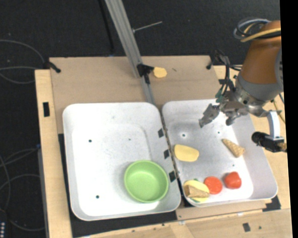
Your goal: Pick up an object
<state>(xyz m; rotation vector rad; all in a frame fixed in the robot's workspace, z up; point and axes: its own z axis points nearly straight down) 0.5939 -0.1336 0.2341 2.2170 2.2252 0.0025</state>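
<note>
My gripper (217,118) hangs over the back of the right bin (189,120), its two fingers spread open with nothing between them. Below it in that bin lie a pale yellow lump (186,153), a tan wedge-shaped piece (233,147), a red-orange ball (212,184), a red block-like piece (233,180) and a yellow and tan item (196,190) at the front edge. The yellow lump sits down and to the left of the fingers; the tan wedge lies just below and to the right of them.
A green bowl (146,181) stands in the front right corner of the left bin (99,128). A slanted metal pole (126,35) rises behind the bins. A small yellow piece (160,72) lies on the bench at the back.
</note>
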